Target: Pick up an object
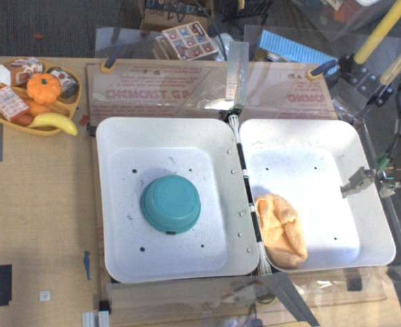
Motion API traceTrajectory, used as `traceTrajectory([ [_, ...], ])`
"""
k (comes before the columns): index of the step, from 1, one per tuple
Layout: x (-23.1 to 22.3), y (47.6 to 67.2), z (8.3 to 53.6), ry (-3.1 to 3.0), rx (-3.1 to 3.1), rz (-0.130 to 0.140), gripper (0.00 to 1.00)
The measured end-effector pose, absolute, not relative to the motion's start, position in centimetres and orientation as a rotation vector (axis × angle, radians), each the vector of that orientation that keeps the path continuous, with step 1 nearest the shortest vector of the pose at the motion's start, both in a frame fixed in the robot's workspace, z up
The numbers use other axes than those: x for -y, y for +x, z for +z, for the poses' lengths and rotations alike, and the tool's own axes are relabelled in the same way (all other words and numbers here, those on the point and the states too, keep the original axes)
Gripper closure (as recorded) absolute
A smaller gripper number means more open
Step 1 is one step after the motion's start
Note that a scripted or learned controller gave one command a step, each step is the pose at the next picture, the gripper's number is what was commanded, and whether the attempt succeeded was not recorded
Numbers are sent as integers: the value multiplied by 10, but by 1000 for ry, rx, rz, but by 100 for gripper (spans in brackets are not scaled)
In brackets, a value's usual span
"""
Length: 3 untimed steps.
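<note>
A teal bowl lies upside down near the middle of the left white bin. A crumpled orange-yellow cloth rests in the near left corner of the right white bin, against the divider between the two bins.
A yellow dish with a small pumpkin, a banana and toy food sits on the bench at far left. Boxes, a blue pad and cables lie behind the bins. A grey bracket juts over the right bin's right rim. A yellow pole slants at top right.
</note>
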<state>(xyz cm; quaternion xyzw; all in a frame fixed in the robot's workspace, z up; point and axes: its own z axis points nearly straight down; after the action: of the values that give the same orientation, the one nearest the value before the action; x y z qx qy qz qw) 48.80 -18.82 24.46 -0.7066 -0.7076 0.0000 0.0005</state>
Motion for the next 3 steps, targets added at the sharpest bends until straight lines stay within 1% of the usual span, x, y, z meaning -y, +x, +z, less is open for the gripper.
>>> traceTrajectory([
  [1,202,500,274,-2169,2278,-2,0],
  [2,110,526,179,-2088,2349,0,0],
  [3,99,508,95,-2140,2323,-25,0],
])
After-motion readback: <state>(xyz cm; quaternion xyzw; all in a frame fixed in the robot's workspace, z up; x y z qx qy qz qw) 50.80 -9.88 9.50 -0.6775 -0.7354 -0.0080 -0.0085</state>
